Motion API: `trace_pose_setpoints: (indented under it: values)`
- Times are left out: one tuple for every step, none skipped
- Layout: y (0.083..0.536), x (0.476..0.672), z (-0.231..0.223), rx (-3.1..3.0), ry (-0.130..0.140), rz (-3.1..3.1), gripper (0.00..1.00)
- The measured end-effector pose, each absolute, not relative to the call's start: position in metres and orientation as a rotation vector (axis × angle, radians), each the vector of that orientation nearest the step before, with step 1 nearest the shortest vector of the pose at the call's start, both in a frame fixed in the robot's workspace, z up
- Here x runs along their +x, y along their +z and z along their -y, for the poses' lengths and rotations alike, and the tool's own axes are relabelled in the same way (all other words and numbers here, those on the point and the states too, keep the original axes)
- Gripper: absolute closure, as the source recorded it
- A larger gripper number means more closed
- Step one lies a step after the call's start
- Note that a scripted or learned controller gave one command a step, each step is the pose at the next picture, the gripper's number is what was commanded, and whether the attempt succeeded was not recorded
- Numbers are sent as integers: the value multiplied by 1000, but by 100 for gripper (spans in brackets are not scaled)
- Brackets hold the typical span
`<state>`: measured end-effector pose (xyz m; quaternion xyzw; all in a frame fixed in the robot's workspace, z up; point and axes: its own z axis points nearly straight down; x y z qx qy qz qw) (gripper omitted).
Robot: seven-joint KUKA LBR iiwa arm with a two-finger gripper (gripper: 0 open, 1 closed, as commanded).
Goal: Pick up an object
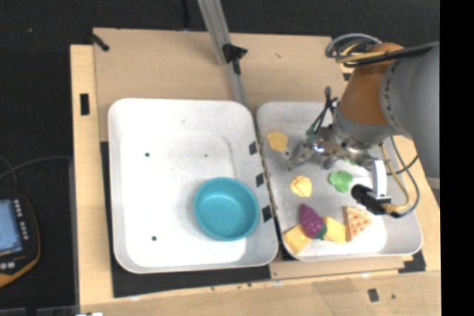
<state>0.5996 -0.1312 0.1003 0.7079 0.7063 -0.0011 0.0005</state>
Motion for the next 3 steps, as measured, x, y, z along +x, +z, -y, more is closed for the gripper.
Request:
trace_pose_setpoints:
  values:
    - [112, 601, 132, 2227, 3, -2211, 100]
    - [167, 609, 139, 2222, 1, -2218, 100]
    - [216, 600, 145, 2228, 0, -2212, 100]
